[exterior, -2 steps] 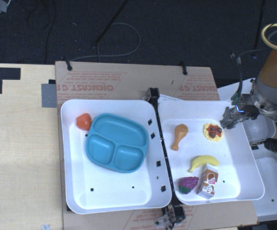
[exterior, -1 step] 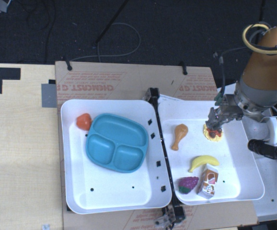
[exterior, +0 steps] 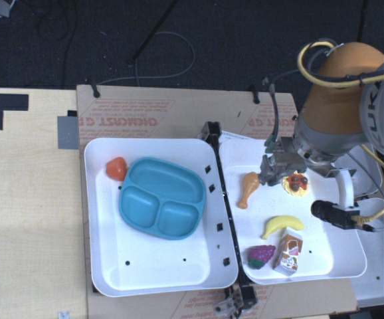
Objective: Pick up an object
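mostly the pickable pieces sit in the right bin (exterior: 351,261), so going left to right: the left bin (exterior: 105,271) carries a small orange-red fruit (exterior: 116,169) at its far left corner, just beside a blue divided plate (exterior: 162,197) that fills its middle. the plate looks like stiff, smooth plastic, broad and shallow, an awkward thing for two fingers.

across the divider, the tan drumstick (exterior: 248,189) lies on the right bin's floor near the left wall, slanted, thick end far and thin end near. it is probably a light, hard plastic toy, a bit slick; i would judge the narrow shank the best place to pinch, across its width. nearer lie a purple grape bunch (exterior: 261,255), a yellow banana (exterior: 282,225) and a small carton (exterior: 288,254), the last two close together, all likely light and rigid. a round yellow-and-red toy (exterior: 296,184) sits further right.

the gripper (exterior: 274,167) hangs low over the far middle of the right bin, between the drumstick and the round toy, just beside both. its dark body hides the tips, so i cannot tell how wide it is set, and nothing is seen held in it. the arm reaches in from the right, its wrist pointing steeply down.
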You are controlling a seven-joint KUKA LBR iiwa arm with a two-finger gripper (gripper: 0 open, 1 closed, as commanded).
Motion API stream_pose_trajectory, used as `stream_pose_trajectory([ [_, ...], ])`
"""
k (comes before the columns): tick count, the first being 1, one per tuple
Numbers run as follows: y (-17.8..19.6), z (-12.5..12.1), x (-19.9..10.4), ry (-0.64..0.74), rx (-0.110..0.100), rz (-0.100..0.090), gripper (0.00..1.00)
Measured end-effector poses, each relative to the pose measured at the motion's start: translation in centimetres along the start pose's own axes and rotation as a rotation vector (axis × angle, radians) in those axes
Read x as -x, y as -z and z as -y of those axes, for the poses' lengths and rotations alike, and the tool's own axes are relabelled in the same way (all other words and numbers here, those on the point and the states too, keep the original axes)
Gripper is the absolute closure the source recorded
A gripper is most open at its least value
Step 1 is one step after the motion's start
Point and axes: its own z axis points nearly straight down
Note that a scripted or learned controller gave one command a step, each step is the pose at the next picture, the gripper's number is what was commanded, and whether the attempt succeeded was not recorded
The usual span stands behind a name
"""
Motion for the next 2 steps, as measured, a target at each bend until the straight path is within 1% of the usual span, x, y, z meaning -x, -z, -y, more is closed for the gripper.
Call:
stream_pose_trajectory([
  [1,-1.7,0.6,-4.7,-0.002,-0.001,0.001,1.0],
  [2,-1.9,0.7,-10.0,-0.001,0.0,0.001,1.0],
])
